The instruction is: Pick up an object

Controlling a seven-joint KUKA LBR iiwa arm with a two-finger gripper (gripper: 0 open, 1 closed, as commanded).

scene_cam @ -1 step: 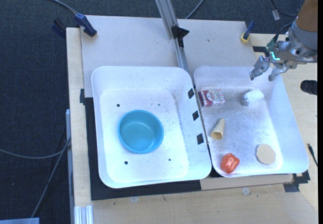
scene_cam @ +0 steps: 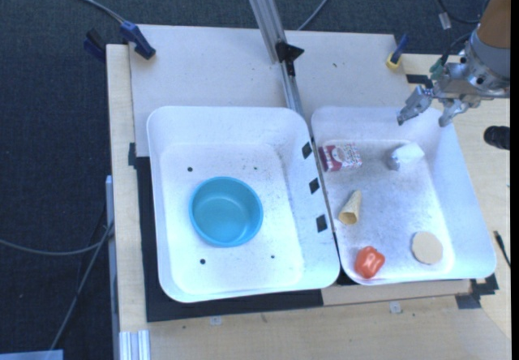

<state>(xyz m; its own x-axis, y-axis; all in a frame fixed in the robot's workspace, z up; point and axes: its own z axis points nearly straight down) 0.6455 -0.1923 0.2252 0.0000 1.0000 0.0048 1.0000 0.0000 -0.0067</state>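
Two white bins are being seen side by side, the left bin [scene_cam: 174, 127] and the right bin [scene_cam: 462, 188]. One blue bowl [scene_cam: 226, 211] is sitting in the left bin; it is looking hard and smooth, so it is best gripped by its rim. Five small things are lying in the right bin: one red and white packet [scene_cam: 339, 157], one round tan piece [scene_cam: 427, 248], one cone [scene_cam: 349, 207], one red pepper [scene_cam: 369, 262] and one grey lump [scene_cam: 403, 157], maybe a stone. All are probably light. The gripper [scene_cam: 429, 110] is hanging open and empty above the far edge of the right bin, and the grey lump is lying nearest.
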